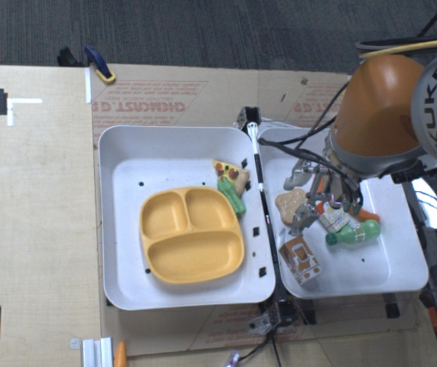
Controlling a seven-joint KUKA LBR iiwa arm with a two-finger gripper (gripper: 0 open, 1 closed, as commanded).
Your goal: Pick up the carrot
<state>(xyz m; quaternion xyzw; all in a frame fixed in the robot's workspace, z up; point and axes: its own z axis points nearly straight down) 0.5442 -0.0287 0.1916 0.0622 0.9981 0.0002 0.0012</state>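
Note:
The carrot (369, 216), a small orange-red piece, lies in the right bin (402, 277) beside a green bottle (353, 234) and just under the arm's wrist. My gripper (299, 199) hangs low over the left part of this bin, well left of the carrot. It is open, with one finger (295, 180) toward the back and the other toward the front. A tan bread-like piece (289, 203) lies between them. Part of the carrot is hidden by the wrist.
A brown-and-white packet (301, 258) lies near the right bin's front left. The left bin (119, 228) holds a yellow divided plate (193, 234), a pizza slice (232, 174) and a green toy (232, 195). The bins' shared wall is close to the gripper's left.

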